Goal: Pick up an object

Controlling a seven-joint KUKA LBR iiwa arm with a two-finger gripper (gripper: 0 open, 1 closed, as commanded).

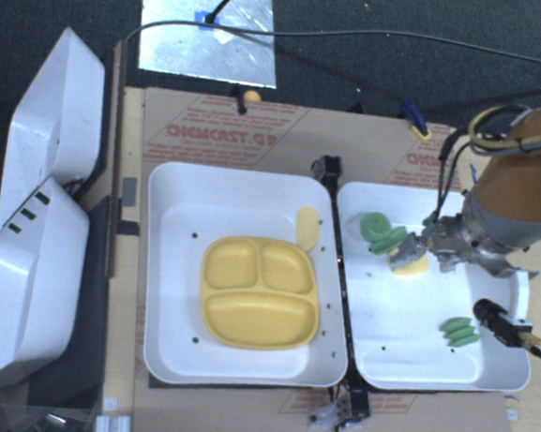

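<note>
Two shallow white bins sit side by side, the left bin and the right bin, and places below are given from the divider where they meet. Left of the divider lies one yellow sectioned tray with three compartments, in the middle of the left bin, and one small pale yellow piece just beside the divider toward the far wall. Right of the divider there are three items: one green ridged toy near the divider at the far end, one pale yellow lump a little farther out, and one small green piece well away, toward the near right corner. The gripper hangs over the right bin, its tip at the pale yellow lump and just beside the green ridged toy; how far its fingers are spread cannot be told, nor whether it has hold of anything
</note>
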